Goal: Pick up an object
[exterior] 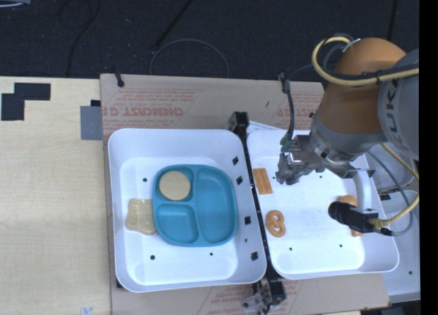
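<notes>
A small brown pretzel point(276, 223) lies on the floor of the right bin point(321, 266), near its left wall, with an orange cracker-like piece point(261, 181) just above it by the same wall. The gripper point(289, 171) hangs over the bin's upper middle, apart from both; how its jaws stand cannot be told. In the left bin point(130, 266), a blue divided plate point(195, 207) holds a round tan cookie point(174, 185), and a pale bread slice point(140, 216) touches the plate's left edge.

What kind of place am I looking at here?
Most likely a robotics lab set up for pick-up trials: a robot arm reaches over two white bins on a bench, toy food such as a pretzel and a blue plate inside, cables on the floor.
</notes>
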`<control>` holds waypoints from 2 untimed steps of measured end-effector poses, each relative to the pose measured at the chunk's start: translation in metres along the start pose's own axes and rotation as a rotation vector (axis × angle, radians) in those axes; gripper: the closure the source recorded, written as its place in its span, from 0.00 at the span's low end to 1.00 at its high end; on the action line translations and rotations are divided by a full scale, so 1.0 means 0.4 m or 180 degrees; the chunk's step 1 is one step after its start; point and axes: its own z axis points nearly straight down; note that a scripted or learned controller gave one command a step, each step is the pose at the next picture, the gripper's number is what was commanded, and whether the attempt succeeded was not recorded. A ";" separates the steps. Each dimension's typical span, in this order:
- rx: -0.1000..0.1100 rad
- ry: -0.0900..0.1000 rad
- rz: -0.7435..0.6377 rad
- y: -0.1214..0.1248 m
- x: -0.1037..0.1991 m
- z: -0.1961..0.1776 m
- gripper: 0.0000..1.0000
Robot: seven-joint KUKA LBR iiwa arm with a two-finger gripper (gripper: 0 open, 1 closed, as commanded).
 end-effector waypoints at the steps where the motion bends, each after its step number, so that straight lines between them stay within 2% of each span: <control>1: 0.0000 -0.0001 -0.0002 0.042 0.104 0.038 1.00; 2: -0.0003 -0.0004 0.0000 0.070 0.209 0.040 1.00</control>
